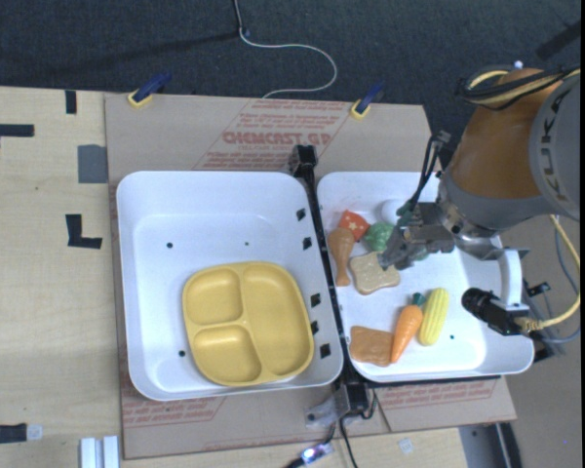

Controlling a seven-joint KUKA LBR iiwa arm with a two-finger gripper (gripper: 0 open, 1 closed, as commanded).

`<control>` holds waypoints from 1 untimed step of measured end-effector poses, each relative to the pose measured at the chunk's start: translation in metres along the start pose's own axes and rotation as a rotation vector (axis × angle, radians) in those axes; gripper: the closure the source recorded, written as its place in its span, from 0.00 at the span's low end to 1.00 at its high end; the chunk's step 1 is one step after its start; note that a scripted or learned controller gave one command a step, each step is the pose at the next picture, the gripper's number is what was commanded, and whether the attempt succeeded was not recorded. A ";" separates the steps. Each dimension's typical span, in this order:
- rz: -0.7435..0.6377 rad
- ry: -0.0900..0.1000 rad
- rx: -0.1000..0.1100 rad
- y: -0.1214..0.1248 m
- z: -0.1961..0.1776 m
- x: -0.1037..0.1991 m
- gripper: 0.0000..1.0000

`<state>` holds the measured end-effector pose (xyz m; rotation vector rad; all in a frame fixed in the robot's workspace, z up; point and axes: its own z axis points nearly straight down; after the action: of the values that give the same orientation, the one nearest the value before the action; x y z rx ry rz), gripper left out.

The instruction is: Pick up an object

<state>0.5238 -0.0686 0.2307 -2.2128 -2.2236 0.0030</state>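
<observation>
camera view: the end effector [402, 249] sits low in the right bin [487, 357], its dark tip over the toast [373, 275]; whether it is open or closed i cannot tell. the tan toast lies flat, its near edge hidden by the tip. beside it, a carrot [404, 331] and corn [433, 316] point up-right.

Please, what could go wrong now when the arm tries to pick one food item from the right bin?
1. The gripper sits right over the bread slice, with the green vegetable close beside it, so it might nudge or catch the wrong item.
2. The carrot and corn cob lie against each other; lifting one could drag the other.
</observation>
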 end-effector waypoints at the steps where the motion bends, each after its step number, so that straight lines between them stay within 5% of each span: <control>1: -0.002 0.000 -0.001 -0.009 -0.004 0.046 1.00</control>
<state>0.5142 -0.0228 0.2344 -2.2113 -2.2258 0.0017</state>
